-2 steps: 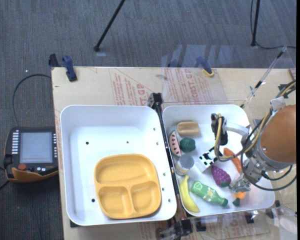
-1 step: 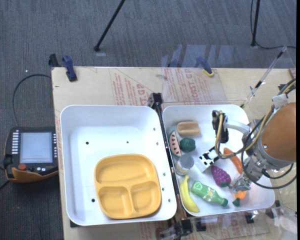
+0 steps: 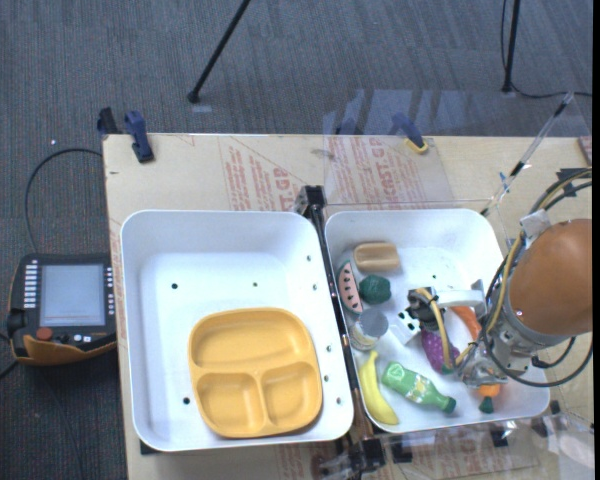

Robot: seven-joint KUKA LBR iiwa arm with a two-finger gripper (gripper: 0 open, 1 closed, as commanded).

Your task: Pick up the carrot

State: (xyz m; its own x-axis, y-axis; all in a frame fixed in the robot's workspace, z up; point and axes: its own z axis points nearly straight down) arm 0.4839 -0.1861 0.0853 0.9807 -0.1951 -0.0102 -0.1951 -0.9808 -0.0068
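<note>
While the gripper point(image 3: 483, 373) sits low at the right bin's point(image 3: 450, 226) right edge, finger state can't be told. Carrot point(image 3: 467, 320) lies just beside it, near that edge, next to the purple grapes point(image 3: 435, 348). Yellow tray point(image 3: 255, 371) is in the left bin point(image 3: 180, 248).

The bench point(image 3: 280, 173) is a pale wooden board printed with red lettering. 2 shallow white bins sit side by side on it, touching along their inner edges: the left bin point(image 3: 150, 268) and the right bin point(image 3: 450, 230). A blue clamp point(image 3: 138, 136) grips its far left edge, and a yellow-tipped clamp point(image 3: 412, 138) sits on the far edge toward the right.
</note>
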